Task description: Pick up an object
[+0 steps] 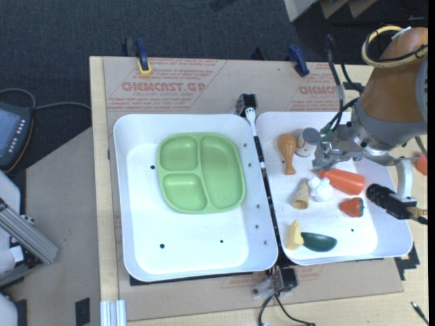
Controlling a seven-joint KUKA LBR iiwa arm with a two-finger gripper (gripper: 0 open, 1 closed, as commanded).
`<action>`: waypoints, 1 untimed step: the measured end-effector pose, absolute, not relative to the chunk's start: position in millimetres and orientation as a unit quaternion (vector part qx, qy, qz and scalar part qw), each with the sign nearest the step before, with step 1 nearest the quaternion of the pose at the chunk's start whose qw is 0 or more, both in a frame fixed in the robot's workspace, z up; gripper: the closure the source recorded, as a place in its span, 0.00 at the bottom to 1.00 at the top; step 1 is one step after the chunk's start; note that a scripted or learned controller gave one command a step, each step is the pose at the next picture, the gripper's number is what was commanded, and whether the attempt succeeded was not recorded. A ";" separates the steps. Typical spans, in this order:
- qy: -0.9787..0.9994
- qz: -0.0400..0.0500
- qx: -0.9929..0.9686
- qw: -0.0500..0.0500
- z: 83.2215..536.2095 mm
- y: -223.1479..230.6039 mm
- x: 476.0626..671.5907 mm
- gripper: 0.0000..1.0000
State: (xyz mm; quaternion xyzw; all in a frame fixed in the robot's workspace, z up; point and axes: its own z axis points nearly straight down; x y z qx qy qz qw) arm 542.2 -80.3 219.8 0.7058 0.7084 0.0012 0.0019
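A dark carpeted floor surrounds the worktop [204, 80], which bears two white bins. In the right bin [380, 246] lies a small orange carrot-like toy [344, 180], probably light, stiff plastic and smooth, best gripped across its thicker middle. Just beside it are a white piece [319, 188] and a red pepper [351, 207]. The pincer [325, 156] hovers above the carrot's tip; whether it is parted or closed cannot be told. A green tray [201, 172] sits in the left bin.

Arm [397, 73] cut off at right edge
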 end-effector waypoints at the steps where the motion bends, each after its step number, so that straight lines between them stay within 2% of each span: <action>1: 0.708 0.002 0.706 0.003 233.1 -76.7 590.0 1.00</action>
